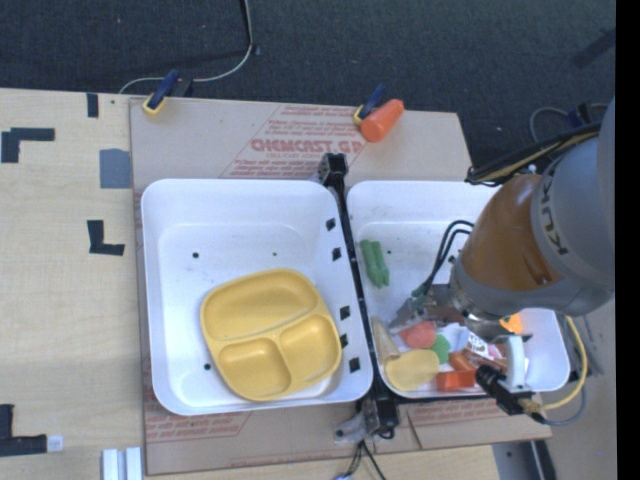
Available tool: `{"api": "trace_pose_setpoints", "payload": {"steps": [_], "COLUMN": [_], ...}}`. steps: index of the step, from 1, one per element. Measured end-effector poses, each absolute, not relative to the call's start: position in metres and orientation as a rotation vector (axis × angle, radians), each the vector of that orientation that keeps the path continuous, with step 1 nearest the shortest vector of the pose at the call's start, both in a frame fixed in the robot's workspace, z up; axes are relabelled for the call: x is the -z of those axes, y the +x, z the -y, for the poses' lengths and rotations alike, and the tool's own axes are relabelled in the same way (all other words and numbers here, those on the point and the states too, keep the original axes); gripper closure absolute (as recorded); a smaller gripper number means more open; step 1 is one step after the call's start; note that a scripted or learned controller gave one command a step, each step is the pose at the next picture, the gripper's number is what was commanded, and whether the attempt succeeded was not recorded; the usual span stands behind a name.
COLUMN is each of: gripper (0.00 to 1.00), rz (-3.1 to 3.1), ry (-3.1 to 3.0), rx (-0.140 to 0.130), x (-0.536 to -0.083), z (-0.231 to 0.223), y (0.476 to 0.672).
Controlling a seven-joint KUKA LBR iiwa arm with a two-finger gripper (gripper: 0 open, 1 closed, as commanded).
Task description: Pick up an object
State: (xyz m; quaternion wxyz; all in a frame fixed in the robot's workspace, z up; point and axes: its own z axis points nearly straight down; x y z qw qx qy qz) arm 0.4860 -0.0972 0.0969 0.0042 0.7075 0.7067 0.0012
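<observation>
Where cardboard backs both bins, dark carpet surrounds.

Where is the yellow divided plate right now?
The yellow divided plate lies in the left bin, toward its near right corner, beside the divider between the bins.

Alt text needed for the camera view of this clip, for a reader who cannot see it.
A grey and orange robot arm reaches from the right into the right white bin, low over a cluster of small toys beside a green piece. The left white bin holds a yellow divided tray.
</observation>
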Motion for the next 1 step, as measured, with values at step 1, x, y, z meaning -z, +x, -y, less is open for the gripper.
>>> {"api": "trace_pose_setpoints", "payload": {"steps": [1], "gripper": [1.0], "rz": [-2.233], "ry": [2.199], "rx": [-0.021], "x": [-0.1899], "z": [-0.0211], "y": [0.5761]}}
